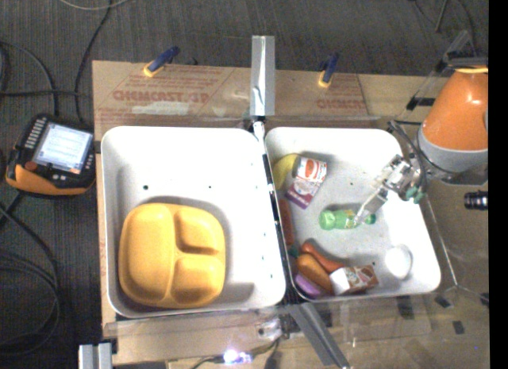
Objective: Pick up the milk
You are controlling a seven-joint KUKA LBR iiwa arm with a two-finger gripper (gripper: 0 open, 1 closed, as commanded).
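Dark carpet and loose cables frame a cardboard-topped bench [182, 94] carrying two white bins, so let's work from the front edge back. Using the right bin [425, 276] as our landmark: at its near wall lie a small white carton with a red end [355, 278], which I judge to be the milk, a white round cap [398, 261] and orange pieces [316, 263]. Left of that bin, the other bin [111, 201] holds a yellow divided plate [173, 253]. Mid-bin there's a green bottle [343, 218], and the gripper [367, 213] hovers right at it, apart from the carton. Whether the fingers are spread or closed, I cannot tell. Further back sit a red-and-white can [309, 171] and something yellow [283, 171]. Nothing's lifted; the milk pickup is entirely ahead.
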